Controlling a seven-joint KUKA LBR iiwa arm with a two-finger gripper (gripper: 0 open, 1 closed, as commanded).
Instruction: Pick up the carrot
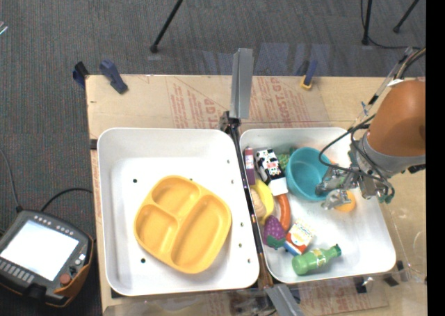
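Observation:
My gripper [338, 195] hangs low in the right bin [379, 238], just right of a teal bowl [304, 170]. A small orange object [348, 203] lies directly under it, mostly hidden, and looks like the carrot's end, though its shape is unclear. Whether the gripper is touching it is not visible. A longer orange-red curved piece [284, 210] lies further left beside a yellow banana [263, 198].
The right bin also holds a black-and-white cow toy [268, 163], a purple grape bunch [274, 229], a small juice carton [300, 236] and a green bottle [315, 259]. A yellow divided plate [182, 223] sits in the left bin [118, 161]. The arm's cables trail near the bowl.

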